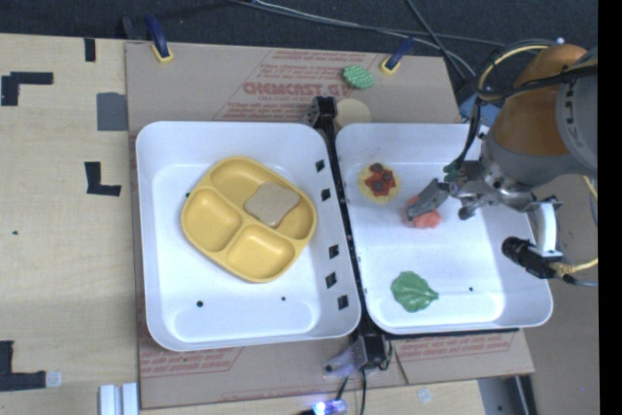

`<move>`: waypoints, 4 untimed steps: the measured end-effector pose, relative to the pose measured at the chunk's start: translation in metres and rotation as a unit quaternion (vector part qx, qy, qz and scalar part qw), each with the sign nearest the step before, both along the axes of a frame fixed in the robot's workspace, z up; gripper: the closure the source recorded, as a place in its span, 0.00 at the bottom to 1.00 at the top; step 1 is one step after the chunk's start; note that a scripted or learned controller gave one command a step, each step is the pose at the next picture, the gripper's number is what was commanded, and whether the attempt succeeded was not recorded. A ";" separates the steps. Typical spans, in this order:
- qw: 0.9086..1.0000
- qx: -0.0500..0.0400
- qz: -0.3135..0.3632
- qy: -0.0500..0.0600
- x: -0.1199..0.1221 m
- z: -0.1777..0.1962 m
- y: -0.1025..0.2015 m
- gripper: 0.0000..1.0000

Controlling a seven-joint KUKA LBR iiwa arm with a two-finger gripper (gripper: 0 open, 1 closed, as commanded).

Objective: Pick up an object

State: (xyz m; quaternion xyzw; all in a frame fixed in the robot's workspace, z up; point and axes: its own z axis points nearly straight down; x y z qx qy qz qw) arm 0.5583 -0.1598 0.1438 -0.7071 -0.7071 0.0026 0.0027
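Observation:
In the right bin (486,306) lie three small items: a yellow round piece with red spots (378,182) near the divider, a red-orange piece (427,220) in the middle, and a green leafy piece (414,291) toward the front. My gripper (426,205) reaches in from the right and sits low over the red-orange piece, right above or touching its top edge. The arm's grey wrist (505,180) and orange band (549,63) rise behind it. The red-orange piece still rests on the bin floor.
The left bin (165,306) holds a yellow divided plate (219,219) with a tan bread slice (272,202) in one compartment. A black divider (335,199) runs between the bins. A green dotted piece (358,76) lies on the cardboard behind them. Cables hang near the wrist.

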 end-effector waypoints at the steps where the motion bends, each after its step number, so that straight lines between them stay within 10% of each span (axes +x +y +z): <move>1: 1.000 0.000 0.001 -0.001 -0.002 -0.054 0.001 0.00; 2: 1.000 0.000 0.001 -0.003 0.000 -0.041 0.002 1.00; 4: 1.000 -0.001 0.001 -0.007 -0.002 0.068 -0.008 1.00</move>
